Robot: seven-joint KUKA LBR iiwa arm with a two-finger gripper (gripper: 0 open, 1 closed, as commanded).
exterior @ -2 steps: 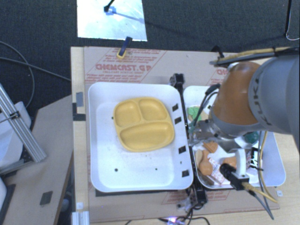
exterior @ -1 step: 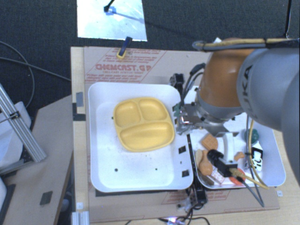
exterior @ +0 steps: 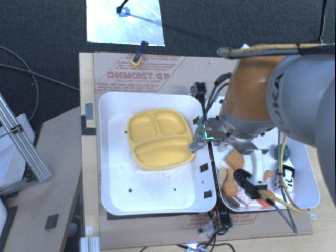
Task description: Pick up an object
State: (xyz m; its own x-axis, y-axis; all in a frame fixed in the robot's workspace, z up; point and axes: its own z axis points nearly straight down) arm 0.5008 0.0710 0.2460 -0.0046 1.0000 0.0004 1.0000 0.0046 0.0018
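Yellow plate (exterior: pixel 157 138), frame centre; tool (exterior: pixel 198 142) at its right rim — grip we cannot tell — thin rim may slip, we judge.

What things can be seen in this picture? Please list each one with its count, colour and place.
left bin: 1, white, on the cardboard.
right bin: 1, white, beside the left bin, partly under the arm.
divided plate: 1, yellow, upper middle of the left bin.
brown pieces: at least 2, tan, in the right bin near its left wall, among small crowded things too mixed to tell apart.
cardboard sheet: 1, pale with red print, under both bins.
small stick: 1, blue and yellow, at the cardboard's far edge.
shiny sheet: 1, silver, on the dark floor beyond.
arm: 1, grey with orange band, over the right bin.
tool: 1, dark, at the plate's right edge.
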